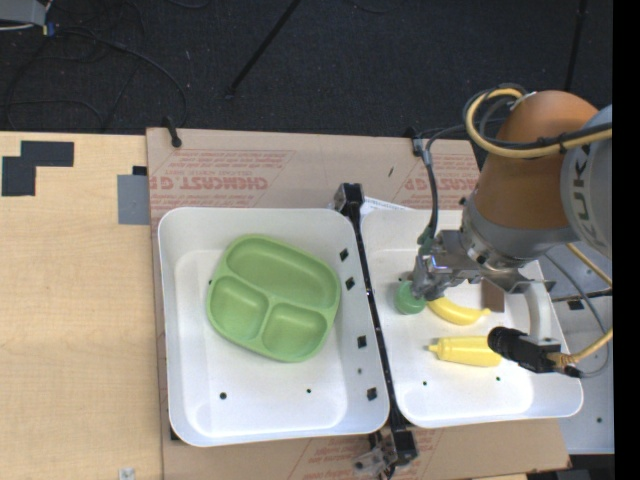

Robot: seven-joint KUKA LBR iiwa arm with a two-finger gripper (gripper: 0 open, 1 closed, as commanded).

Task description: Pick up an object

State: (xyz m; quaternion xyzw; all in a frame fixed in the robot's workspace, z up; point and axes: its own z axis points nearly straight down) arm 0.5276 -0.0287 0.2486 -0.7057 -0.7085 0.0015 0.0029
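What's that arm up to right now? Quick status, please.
Gripper low in right bin, over green object. Grip unconfirmed. Banana, yellow bottle close beside.

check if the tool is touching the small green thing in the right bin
Cannot tell. In the camera view the tool overlaps the green thing, hiding any contact or gap.

In the right bin (470, 398) the crowding sits mid-floor — a green ball (408, 301), a banana (458, 312) and a yellow bottle (468, 351) lie close together, with the arm (530, 183) overhead. Its front strip is bare. In the left bin (200, 408) a green divided plate (272, 296) fills the middle — bare floor rings it.
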